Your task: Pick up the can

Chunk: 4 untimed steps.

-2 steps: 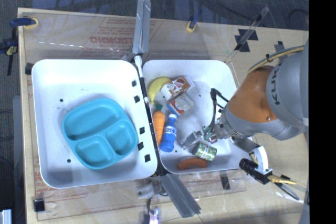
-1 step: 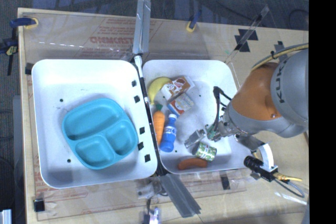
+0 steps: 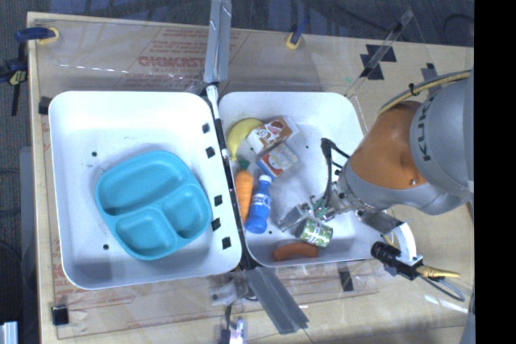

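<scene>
**Arm closes in on toppled can in crowded right bin**

Plywood bench, two shallow white bins side by side: the left bin carries a blue divided plate, while the right bin is crowded with goods. The grey-and-orange arm reaches in from the right, its gripper low over the bin's front half, just above the can.

The can lies on its side near the bin's front wall, green label up, its long axis running roughly left to right with a slight downward tilt toward the right; one end appears to face the bin's right wall. Whether the fingers are spread or closed cannot be made out at this angle, and nothing shows the can between them.

Risks look plain enough. A can on its side is likely to roll if the fingers meet its curved wall off-centre, and it could slide against the sausage just in front of it. The blue-capped bottle and carrot lie near on the left, so a wide approach might nudge them. The front wall leaves little room for a finger on that side.
</scene>
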### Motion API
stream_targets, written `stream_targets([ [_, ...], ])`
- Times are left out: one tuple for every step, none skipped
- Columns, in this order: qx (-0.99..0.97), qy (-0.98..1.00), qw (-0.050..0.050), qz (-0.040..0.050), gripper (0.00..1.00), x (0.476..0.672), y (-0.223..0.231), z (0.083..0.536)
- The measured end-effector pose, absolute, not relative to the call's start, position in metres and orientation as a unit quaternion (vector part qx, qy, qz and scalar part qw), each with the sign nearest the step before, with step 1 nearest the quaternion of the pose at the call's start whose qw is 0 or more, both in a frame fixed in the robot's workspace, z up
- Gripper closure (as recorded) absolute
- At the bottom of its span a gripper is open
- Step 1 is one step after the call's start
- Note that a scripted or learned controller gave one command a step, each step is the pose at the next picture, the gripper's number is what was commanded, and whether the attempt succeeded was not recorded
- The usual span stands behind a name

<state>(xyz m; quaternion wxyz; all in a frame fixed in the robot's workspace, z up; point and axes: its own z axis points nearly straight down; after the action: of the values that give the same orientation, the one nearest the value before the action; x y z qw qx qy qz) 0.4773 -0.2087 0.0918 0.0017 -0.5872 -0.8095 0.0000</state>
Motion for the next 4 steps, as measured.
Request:
stream_targets([
  [-0.558, -0.830, -0.001, 0.0001, 0.00, 0.478, -0.211, 0.202],
  [-0.455, -0.891, 0.002, 0.0001, 0.00, 0.487, -0.209, 0.125],
  [-0.420, -0.907, 0.001, -0.0001, 0.00, 0.477, -0.209, 0.092],
  [-0.418, -0.909, 0.001, -0.0001, 1.00, 0.478, -0.209, 0.101],
])
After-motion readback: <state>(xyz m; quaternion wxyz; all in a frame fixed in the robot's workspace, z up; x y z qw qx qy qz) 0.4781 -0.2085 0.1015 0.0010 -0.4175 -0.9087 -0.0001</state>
